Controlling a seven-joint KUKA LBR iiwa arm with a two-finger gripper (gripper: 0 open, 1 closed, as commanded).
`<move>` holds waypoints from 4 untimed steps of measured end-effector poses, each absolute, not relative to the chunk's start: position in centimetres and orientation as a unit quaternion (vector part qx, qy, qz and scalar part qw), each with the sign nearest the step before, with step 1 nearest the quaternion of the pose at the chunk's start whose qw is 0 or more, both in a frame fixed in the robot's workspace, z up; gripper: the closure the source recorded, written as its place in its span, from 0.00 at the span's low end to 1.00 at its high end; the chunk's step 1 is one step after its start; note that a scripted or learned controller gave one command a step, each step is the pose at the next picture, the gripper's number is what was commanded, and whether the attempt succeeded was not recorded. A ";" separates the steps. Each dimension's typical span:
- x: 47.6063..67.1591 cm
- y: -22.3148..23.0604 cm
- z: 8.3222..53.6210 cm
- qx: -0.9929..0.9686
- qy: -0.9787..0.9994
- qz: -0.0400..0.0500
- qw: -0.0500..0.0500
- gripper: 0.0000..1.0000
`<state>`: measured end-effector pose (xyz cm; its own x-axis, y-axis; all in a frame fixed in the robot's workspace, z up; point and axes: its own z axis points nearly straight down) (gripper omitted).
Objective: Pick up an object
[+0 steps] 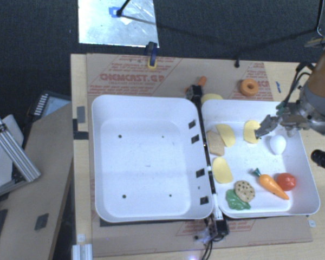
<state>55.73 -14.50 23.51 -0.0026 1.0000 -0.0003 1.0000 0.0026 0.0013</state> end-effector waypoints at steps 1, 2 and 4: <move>55.8 -20.1 7.7 0.708 0.706 -0.002 -0.002 0.00; 64.0 -20.6 8.5 0.705 0.709 -0.001 -0.002 0.00; 67.0 -10.0 8.5 0.704 0.710 0.001 0.000 0.00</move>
